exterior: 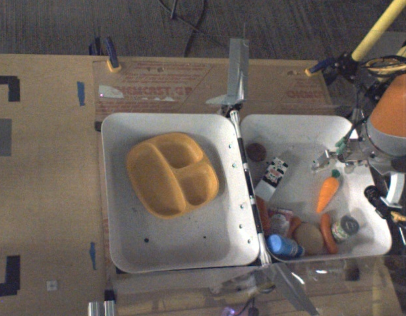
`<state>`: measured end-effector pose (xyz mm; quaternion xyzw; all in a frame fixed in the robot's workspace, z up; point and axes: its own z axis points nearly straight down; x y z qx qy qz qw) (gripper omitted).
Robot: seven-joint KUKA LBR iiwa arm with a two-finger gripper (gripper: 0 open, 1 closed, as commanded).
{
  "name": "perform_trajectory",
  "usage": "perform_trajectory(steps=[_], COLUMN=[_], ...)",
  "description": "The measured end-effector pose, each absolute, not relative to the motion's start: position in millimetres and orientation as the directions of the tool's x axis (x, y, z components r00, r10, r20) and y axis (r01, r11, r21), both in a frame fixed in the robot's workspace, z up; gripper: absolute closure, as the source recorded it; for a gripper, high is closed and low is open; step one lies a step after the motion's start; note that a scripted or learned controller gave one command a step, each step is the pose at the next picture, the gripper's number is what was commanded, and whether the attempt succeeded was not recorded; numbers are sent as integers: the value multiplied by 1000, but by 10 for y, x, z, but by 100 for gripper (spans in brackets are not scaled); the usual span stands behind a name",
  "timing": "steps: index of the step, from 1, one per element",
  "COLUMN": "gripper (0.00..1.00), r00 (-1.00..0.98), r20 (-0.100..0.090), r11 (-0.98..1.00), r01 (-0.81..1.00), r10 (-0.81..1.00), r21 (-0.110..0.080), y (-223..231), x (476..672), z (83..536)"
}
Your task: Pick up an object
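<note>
Take the right bin (302,127) as your landmark on the surface (45,196): beside it, touching along the shared wall, the left bin (124,242) holds an orange divided plate (171,174), lying flat. The arm (391,114) leans over the right bin's far-right edge, so its claw (336,155) hangs low above the toy carrot (328,193), which lies in the bin's right half. You cannot tell whether the claw is spread or clenched, and nothing shows held in it. Toward the bin's left wall lies a small white bottle (274,174); a blue-capped item (282,245) and a tan ball (310,237) crowd its near edge, likely just tumbled there.
</note>
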<state>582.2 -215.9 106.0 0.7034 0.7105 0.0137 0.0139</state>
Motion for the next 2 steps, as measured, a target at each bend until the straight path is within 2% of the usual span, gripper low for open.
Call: perform_trajectory(steps=[1, 2], gripper=[0, 0], r00=[-1, -85], r20=[1, -11], r11=[1, 85], r01=[999, 995], r10=[1000, 996], r21=[37, 47], y=[-2158, -2160], x=[5896, 5754], z=[1059, 1057])
